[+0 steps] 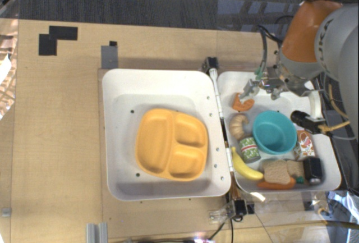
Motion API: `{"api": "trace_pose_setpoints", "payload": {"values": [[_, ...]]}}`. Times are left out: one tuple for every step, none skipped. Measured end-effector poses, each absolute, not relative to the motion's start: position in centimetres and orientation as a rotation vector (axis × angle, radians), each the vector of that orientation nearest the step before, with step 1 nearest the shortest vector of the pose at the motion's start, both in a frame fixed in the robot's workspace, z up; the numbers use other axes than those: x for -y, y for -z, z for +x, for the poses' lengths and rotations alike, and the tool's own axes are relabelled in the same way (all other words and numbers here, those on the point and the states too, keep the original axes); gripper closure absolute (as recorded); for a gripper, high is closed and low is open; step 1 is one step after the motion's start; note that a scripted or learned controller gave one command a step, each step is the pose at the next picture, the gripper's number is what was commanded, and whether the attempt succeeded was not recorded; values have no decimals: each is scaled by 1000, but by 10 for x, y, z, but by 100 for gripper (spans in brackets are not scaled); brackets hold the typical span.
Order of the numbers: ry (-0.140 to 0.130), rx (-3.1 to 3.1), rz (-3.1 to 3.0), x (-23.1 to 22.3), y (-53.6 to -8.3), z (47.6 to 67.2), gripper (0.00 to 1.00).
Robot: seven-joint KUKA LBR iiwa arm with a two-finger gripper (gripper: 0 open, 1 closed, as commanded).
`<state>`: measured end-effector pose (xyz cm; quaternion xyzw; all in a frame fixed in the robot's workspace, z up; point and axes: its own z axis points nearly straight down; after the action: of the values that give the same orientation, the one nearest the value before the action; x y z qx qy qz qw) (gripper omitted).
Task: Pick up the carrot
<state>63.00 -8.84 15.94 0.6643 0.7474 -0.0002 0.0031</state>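
Carrot (276,184): long orange plastic vegetable, lying flat along the near wall of the right white bin (334,180). Well apart from the claw (261,90), at the opposite end of the bin, straight down the view from it. Partly covered by the slice of brown toy bread (277,170) resting on its claw-side edge.

Claw: hangs over the far end of the right bin. Released, metal fingers (248,89) spread apart, nothing between them.

Nearest to the claw:
- small curled orange piece (243,104), just below its left-of-view finger; cannot tell whether they touch.
- teal round plastic bowl (274,132), upright, near and below the claw, mid-bin.
- tan toy croissant (238,124), below the orange piece, against the bin wall left of the claw.

Farther off, toward the carrot:
- green and white small can (248,150), upright, touching the bowl's lower left.
- yellow toy banana (245,166), below the can, just beside the bread.
- red and white small carton (304,144), right of the bowl.
- black small block (313,169), below the carton, beside the bread's right end.

Far left of the claw: left white bin (120,96), with a yellow plastic divided plate (171,143) flat in its middle. Both bins sit on a pale wooden bench (56,141).
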Motion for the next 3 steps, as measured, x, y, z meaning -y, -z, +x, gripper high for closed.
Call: {"api": "trace_pose_setpoints", "payload": {"values": [[-11,-2375,2042,91,-88,639,0],[-16,-2380,2029,89,-101,641,100],[-22,-2126,2308,-42,-189,621,100]]}}
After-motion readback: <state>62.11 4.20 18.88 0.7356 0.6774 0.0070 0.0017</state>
